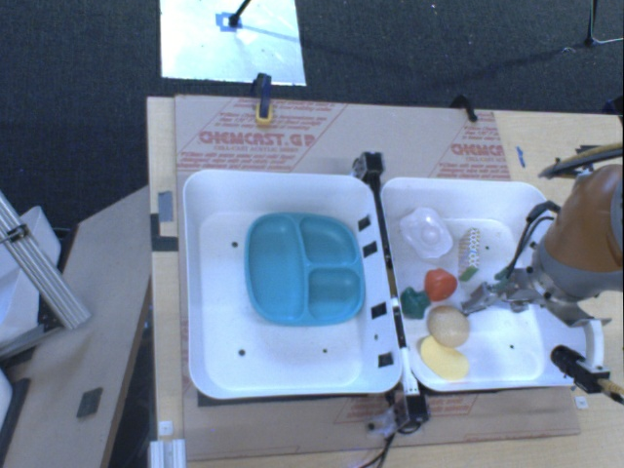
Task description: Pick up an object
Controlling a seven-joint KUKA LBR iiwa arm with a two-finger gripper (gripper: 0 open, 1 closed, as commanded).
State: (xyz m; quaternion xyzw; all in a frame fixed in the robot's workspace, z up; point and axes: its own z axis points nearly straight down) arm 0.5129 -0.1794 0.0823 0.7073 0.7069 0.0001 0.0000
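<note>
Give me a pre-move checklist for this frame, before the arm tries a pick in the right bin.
1. Candidate things lie in the shallow white right bin: ok.
2. Gripper is low over that bin, close to the round beige ball: ok.
3. Something between the fingers: cannot tell.
4. Ball stands apart from its neighbours: not ok; it touches the flat yellow piece, with the red tomato-like piece and dark green piece close by.
5. Blue sectioned plastic tray sits in the left bin, away from the arm: ok.
</note>
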